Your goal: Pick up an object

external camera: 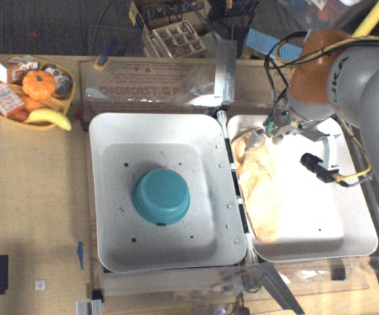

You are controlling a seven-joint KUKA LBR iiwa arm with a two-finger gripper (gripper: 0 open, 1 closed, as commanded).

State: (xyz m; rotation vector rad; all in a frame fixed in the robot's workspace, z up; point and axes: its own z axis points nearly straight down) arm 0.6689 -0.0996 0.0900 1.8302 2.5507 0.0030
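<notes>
the near rim of the right bin (320, 249) lies closest to the camera, and that bin serves as the landmark for everything else. the gripper (273, 128) sits low over its far left corner, under the grey arm (363, 90) with its orange band, and the wrist and cables hide its tip, so i cannot tell whether it is wide, narrow or clamped on anything. directly beneath and just nearer than it, a pale yellowish cloth (256, 176) lies crumpled along the bin's left wall, running from the far corner down towards the near one; it looks to be resting on the bin floor (no part of it is visibly lifted). to the left of the right bin, in the neighbouring left bin (111, 136), a teal bowl (162, 196) sits upside down, well apart from the gripper. judging by this, the pick is at the reach-and-grasp stage: the approach to the cloth seems made, while a secure grip and the lift are not yet shown.
</notes>
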